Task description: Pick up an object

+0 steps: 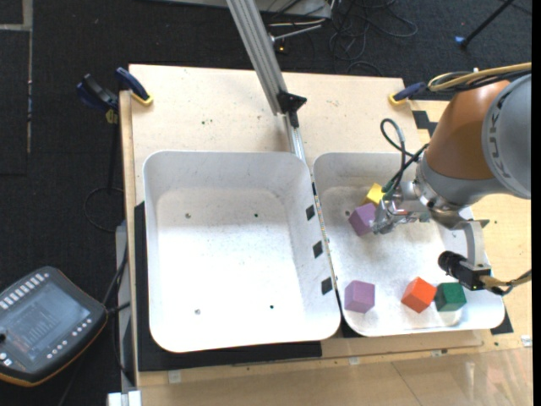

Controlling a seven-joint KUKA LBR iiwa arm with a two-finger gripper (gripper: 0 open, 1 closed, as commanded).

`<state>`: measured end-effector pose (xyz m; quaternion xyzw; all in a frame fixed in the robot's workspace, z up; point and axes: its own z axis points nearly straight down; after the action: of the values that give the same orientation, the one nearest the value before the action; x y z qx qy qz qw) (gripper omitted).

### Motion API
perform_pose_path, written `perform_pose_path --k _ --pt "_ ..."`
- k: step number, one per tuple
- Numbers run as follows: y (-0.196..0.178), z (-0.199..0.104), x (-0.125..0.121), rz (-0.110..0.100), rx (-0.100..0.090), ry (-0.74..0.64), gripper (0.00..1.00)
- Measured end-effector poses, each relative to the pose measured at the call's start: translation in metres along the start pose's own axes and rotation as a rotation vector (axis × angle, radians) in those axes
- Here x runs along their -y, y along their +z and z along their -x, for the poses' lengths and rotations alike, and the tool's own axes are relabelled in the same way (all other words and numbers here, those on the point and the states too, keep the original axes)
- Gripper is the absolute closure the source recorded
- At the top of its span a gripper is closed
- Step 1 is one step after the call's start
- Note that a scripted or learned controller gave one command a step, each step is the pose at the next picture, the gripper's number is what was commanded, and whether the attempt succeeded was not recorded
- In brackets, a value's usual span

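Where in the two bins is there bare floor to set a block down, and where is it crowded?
The left bin is bare floor wall to wall. In the right bin, blocks line the near edge: purple cube, orange cube, green cube. The gripper crowds the middle beside another purple block and a yellow block.

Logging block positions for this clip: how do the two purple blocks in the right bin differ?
The upper purple block sits mid-bin right beside the gripper and a yellow block; the lower purple block lies alone near the front edge. The upper looks tilted, the lower squarer. Both share colour and similar size.
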<state>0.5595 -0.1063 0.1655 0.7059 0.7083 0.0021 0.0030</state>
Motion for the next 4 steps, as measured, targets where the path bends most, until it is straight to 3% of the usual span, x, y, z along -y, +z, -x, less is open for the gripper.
perform_pose_path --k 2,3,4 --pt "-0.096 0.002 -0.003 0.000 0.000 0.000 1.00" --pt "-0.099 -0.050 -0.031 -0.004 -0.003 -0.005 1.00" --pt "-0.098 -0.097 -0.043 -0.005 -0.002 -0.004 1.00"
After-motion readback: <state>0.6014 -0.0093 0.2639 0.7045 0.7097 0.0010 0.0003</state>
